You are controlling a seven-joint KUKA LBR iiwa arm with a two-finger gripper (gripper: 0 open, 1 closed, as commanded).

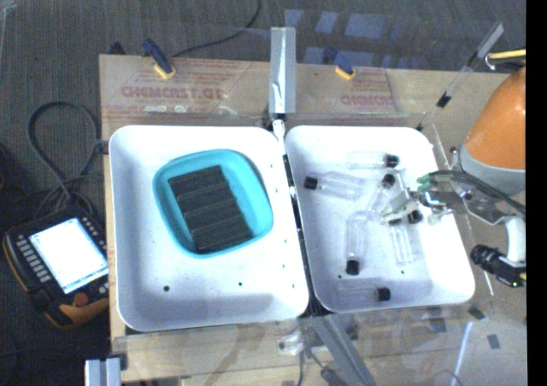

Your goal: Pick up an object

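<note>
Where fingers (pixel 408 205) hover, vials (pixel 376 192) underneath (touching unclear).

clear plastic vials (pixel 357 235), glossy white bins (pixel 137 290)

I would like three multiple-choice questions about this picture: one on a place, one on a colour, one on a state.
1. Where do the clear tubes with black caps lie?
A. in the right bin
B. in the left bin
C. on the floor

2. What colour is the bowl in the left bin?
A. red
B. light blue
C. yellow

3. How does the black ridged block sit?
A. flat inside the bowl
B. standing outside the bins
C. held by the gripper

Answers:
1 A, the tubes lie scattered on the floor of the right bin.
2 B, its rim shows light blue around the block.
3 A, the bowl's rim surrounds it on every side.
</note>
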